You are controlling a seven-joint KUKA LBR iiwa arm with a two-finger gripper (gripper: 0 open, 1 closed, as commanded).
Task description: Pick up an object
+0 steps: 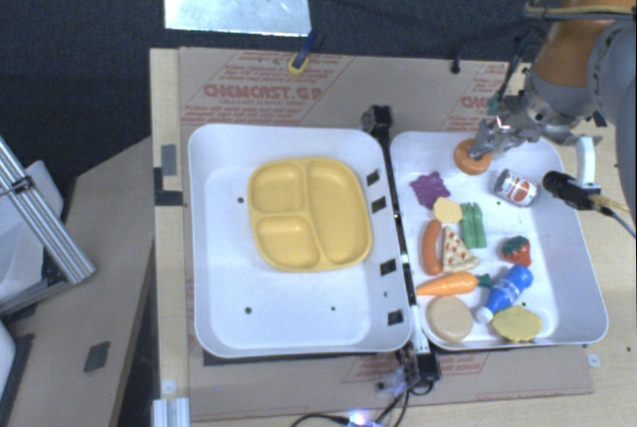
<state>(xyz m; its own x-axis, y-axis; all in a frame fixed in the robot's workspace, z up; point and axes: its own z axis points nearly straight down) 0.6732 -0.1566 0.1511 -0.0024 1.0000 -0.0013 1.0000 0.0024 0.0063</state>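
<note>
Toy food items occupy the right bin (587, 286): an orange round piece (472, 157) at the far edge, a purple grape cluster (430, 186), a small can (516, 187), a hot dog (431, 247), a pizza slice (456, 249), a carrot (447, 285), a blue bottle (508, 288) and a strawberry (516, 247), among others. They lie loose and close together, several touching, which leaves little clearance for a clean grasp. The left bin (214, 246) holds a yellow divided plate (307, 213). The gripper (495, 133) sits over the far corner of the right bin, just beside the orange round piece; this placement suggests that piece is the intended target, being set apart from the cluster. Whether the claw is spread or pressed together cannot be determined at this resolution, and no item is visibly held.
</note>
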